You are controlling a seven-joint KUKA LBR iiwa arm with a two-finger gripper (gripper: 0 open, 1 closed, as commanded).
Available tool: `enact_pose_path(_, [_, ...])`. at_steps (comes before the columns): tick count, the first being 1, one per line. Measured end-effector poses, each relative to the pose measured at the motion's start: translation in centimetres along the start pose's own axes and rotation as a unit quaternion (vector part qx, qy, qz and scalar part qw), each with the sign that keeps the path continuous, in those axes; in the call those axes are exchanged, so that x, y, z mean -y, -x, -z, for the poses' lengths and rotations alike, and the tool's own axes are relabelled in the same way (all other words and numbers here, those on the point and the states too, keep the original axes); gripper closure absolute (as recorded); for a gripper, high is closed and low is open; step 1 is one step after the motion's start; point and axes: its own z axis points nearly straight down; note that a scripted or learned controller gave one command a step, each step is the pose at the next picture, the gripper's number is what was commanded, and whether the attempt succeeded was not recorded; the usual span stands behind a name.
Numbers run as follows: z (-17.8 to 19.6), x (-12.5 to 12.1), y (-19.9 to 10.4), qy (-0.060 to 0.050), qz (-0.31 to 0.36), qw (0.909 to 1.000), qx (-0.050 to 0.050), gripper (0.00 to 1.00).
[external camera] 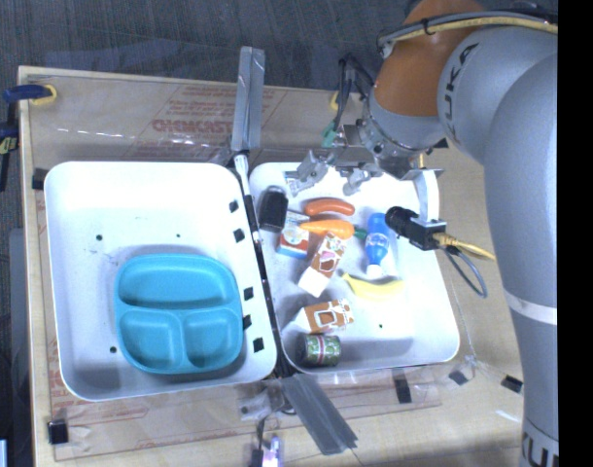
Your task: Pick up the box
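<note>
Several small boxes lie in the right bin [428,334]: a brown-and-white carton [326,259] in the middle, a similar small box [328,316] nearer the front, and a red-and-white one [295,242] by the left wall. My gripper [331,175] hangs over the bin's far end, above the orange sausage-shaped toys [330,206]. Its fingers [304,175] are spread open with nothing between them. The carton lies roughly a hand's width in front of the gripper.
A blue bottle [377,240], a banana [374,284], a green can [323,349] and a black object [272,208] share the right bin. The left bin [83,212] holds a blue divided tray [180,311]. A black cable plug [413,226] hangs beside the bottle.
</note>
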Motion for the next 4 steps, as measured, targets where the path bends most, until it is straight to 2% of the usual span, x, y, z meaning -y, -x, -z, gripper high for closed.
enact_pose_path(1, [-12.8, -0.6, 1.6, 0.008, -0.048, 0.9988, 0.001, 0.00])
enact_pose_path(2, [-13.8, 2.2, 1.6, 0.011, -0.062, 0.9980, 0.003, 0.00])
enact_pose_path(3, [-14.9, -3.6, 5.2, 0.000, -0.083, 0.9965, -0.001, 0.00])
enact_pose_path(4, [-9.5, -3.7, 5.8, 0.002, 0.007, 1.0000, 0.000, 0.00])
